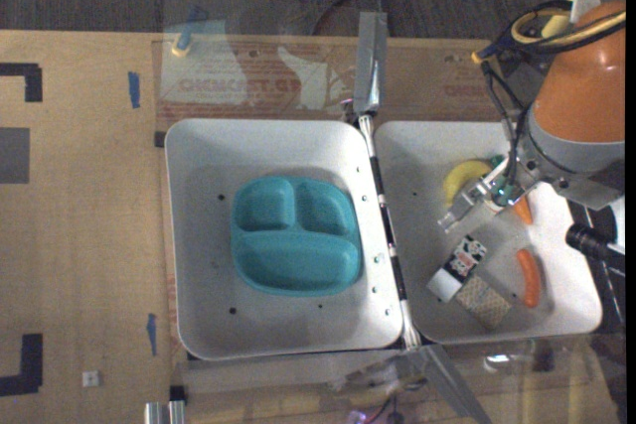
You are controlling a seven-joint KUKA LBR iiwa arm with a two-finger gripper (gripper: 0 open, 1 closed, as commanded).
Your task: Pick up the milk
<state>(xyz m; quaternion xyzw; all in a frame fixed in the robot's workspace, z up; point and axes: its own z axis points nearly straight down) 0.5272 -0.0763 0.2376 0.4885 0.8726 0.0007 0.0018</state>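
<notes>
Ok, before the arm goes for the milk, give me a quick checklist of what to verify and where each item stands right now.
1. Milk carton visible in the right bin: ok.
2. Carton upright: not ok, it lies on its side.
3. Gripper directly over the carton: not ok, it hangs up and to the side, near the yellow banana.
4. Room around the carton: not ok, a tan block touches it.
5. Fingers open: cannot tell.

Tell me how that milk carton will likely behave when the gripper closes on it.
The milk carton lies on its side, so it probably won't tip. Its boxy shape looks unlikely to roll. It looks small and probably light, so it may slide against the cracker beside it.
</notes>
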